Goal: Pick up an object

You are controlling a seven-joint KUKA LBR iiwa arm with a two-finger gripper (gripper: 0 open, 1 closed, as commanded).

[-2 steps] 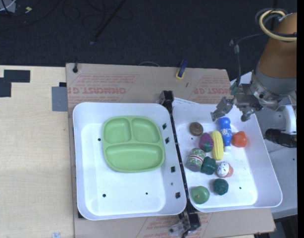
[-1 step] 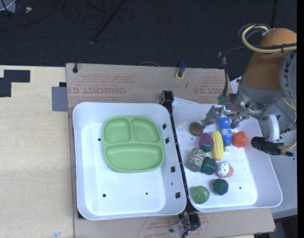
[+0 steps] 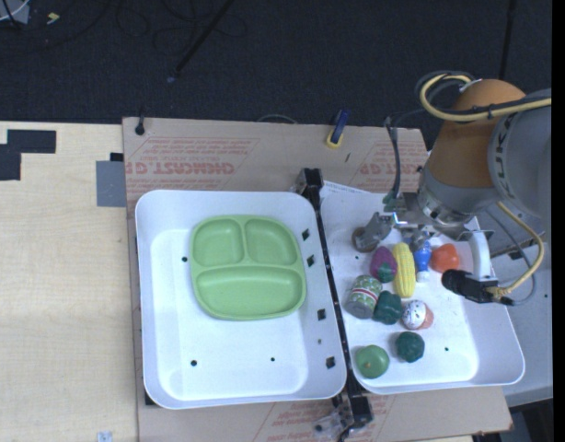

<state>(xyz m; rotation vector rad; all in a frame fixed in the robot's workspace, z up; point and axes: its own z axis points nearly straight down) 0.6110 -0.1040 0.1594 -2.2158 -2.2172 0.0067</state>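
Note:
My gripper (image 3: 398,236) hangs low over the back of the right bin (image 3: 490,357), below the grey arm with its orange band (image 3: 466,145). Right under and in front of it lies a tight cluster: a purple piece (image 3: 384,263), a yellow corn cob (image 3: 404,270), a small blue piece (image 3: 422,256) and an orange ball (image 3: 444,258). Nearer the front sit a striped green-and-white egg (image 3: 363,295), a dark green cup (image 3: 387,308), a speckled white-and-red ball (image 3: 416,316), a dark green ball (image 3: 409,346) and a light green apple (image 3: 373,361). Nothing is visibly held.
The left bin (image 3: 163,339) holds a light green divided plate (image 3: 247,267). A black divider (image 3: 327,284) runs between the bins. A black cable end (image 3: 468,285) and yellow hoses trail from the arm over the right bin's right side.

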